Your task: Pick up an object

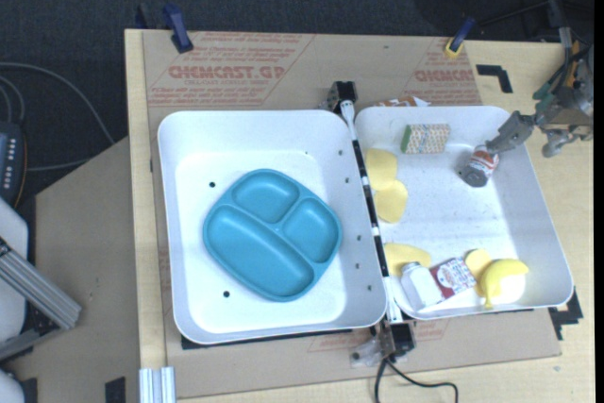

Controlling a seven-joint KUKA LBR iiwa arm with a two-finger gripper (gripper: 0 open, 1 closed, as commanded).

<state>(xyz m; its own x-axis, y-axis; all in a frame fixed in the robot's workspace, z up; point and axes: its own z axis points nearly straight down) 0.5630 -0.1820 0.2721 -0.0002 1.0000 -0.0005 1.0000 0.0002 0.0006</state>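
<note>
Two white bins sit side by side on the surface [283, 61]. The left bin [189, 297] holds a blue divided plate [272, 233], lying flat near its middle. The rest is placed against the right bin [543, 212]. Along its left wall lie pale yellow pieces [385, 184], with another yellow piece [406, 254] lower down. In its near corner lie a small white bottle with a red label [439, 282] and, touching it on the right, a yellow lemon-like fruit [502, 280]. Toward its far wall rests a small speckled box [426, 139]. Right of that box, a small grey can with a red band [477, 167] lies on the bin floor.

The gripper [514, 129] reaches in over the bin's far right corner, its tip just beside the can. How far it stands open I cannot tell, and nothing shows held in it.

By my reading, the step in hand is the approach, with nothing lifted so far. The can looks the likeliest target. The next move calls for settling squarely over it, closing on its round sides, then lifting; a round can may roll away.
</note>
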